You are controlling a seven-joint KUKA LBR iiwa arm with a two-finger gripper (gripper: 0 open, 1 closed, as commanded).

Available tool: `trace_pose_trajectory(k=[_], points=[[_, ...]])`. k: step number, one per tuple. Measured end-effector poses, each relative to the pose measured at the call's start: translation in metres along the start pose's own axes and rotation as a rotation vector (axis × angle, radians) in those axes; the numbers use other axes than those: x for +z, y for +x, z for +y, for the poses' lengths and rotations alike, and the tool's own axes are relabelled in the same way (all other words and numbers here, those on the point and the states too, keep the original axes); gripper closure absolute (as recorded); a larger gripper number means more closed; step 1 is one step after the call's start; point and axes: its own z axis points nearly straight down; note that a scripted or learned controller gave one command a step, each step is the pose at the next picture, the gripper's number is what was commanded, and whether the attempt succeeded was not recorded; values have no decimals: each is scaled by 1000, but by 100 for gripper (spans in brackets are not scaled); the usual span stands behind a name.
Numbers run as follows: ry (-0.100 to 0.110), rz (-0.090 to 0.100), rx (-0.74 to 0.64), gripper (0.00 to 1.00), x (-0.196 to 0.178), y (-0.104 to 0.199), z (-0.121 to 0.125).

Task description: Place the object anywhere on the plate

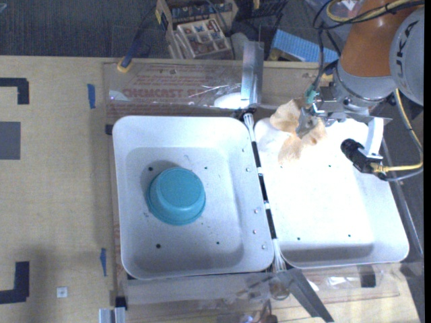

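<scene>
A round blue plate (176, 195) lies in the middle of the left white bin (135, 134). Over the far left corner of the right bin (337, 210) hangs my gripper (305, 125), under the orange-banded wrist. A crumpled tan, cloth-like object (286, 116) sits between its fingers, and a flap of it droops down towards the bin floor. The gripper is shut on this object. It is well to the right of the plate, across the divider between the bins.
A black cable plug (357, 152) juts from the arm over the right bin. A metal bracket (252, 73) and a clear plastic sheet (175, 94) stand behind the bins. Wooden bench surface (47, 200) stretches to the left.
</scene>
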Motion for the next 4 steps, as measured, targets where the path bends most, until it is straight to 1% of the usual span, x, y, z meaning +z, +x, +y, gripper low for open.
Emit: trace_pose_trajectory(k=[1,3,4], points=[[2,1,-2,100,5,1,0],[-1,2,-798,100,15,76,-50],[-2,2,-1195,100,2,126,-71]])
